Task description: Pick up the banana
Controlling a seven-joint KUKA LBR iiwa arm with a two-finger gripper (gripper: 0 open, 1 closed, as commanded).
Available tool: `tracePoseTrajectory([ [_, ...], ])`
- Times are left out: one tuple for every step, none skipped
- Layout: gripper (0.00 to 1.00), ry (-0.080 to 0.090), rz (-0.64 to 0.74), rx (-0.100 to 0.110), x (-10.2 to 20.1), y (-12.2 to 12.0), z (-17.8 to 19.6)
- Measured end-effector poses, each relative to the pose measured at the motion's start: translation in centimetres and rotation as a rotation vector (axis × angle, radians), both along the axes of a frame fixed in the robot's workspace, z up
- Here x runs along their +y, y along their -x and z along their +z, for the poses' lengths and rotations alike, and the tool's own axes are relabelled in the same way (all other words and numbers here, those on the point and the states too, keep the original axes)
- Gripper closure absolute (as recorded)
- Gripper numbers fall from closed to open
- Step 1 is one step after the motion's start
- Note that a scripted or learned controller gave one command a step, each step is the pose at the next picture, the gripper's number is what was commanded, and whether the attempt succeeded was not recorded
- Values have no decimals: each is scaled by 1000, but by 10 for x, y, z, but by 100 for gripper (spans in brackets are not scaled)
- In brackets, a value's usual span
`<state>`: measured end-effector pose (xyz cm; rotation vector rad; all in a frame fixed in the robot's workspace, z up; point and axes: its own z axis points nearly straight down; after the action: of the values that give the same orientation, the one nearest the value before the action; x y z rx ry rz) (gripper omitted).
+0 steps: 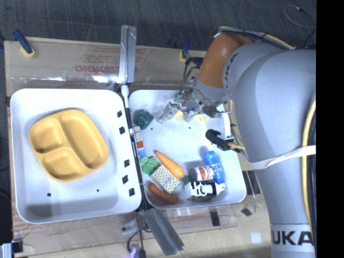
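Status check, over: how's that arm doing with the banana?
Tool at right bin's far end. Yellow sliver beside it, possibly the banana, cannot confirm. Carrot and can lie apart from it.

Big grey arm (pixel 269 117) reaches in from right over right bin (pixel 161 98). Gripper (pixel 180 107) sits low near bin's top. Carrot (pixel 169 164), sausage (pixel 163 195), blue bottle (pixel 212 164), can (pixel 203 174) crowd bottom. Yellow tray (pixel 67 143) lies in left bin (pixel 32 198).

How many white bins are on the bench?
2: the left bin holding a yellow divided tray, and the right bin with the small items, under the arm.
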<state>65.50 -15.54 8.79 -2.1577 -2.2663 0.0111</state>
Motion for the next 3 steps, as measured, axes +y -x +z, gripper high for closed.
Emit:
tracePoseTrajectory([
  [100, 1, 8, 0, 2, -1, 8],
  [100, 4, -133, -11, 88, -2, 103],
  [100, 0, 141, -8, 31, 90, 1],
])
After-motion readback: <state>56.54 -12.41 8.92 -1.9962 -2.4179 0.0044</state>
